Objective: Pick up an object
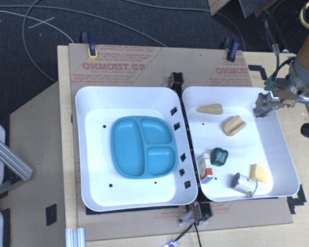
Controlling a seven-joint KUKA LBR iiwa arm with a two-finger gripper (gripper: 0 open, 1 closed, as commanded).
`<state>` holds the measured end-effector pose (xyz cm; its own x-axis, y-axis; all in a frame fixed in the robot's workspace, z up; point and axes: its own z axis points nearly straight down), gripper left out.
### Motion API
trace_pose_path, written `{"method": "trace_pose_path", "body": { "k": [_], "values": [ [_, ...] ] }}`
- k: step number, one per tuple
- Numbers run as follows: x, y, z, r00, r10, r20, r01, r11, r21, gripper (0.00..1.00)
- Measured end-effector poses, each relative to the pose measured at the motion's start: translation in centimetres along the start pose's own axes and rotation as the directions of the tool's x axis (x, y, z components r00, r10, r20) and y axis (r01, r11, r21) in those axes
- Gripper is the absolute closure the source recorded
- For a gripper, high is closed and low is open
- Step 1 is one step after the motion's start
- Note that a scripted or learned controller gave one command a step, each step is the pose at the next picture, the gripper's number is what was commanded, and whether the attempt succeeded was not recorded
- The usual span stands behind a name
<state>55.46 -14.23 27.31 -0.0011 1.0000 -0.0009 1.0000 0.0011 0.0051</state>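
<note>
Gripper (262, 108): mine, at upper-right rim of right bin (284, 138); finger state can't tell.
Candidates, right bin: tan wedge (210, 109), tan roll (233, 125), green obj (219, 156), carton (204, 168), yellow block (258, 173), cylinder (242, 183).
Left bin (90, 138): blue tray (144, 146).
Risk: descent near wall, finger could clip rim; roll may skid away.

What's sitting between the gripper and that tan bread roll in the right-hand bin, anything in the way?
Nothing visible blocks it. The gripper hangs over the right bin's far right edge, and only bare white floor lies between it and the bread roll. The tan wedge lies off to the roll's far left, clear of that path.
</note>
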Motion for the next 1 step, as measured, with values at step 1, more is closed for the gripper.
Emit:
{"method": "trace_pose_path", "body": {
  "k": [1],
  "values": [
    [5.99, 1.19, 0.03, 1.000, -0.006, -0.003, 0.006, 1.000, 0.003, 1.00]
  ]
}}
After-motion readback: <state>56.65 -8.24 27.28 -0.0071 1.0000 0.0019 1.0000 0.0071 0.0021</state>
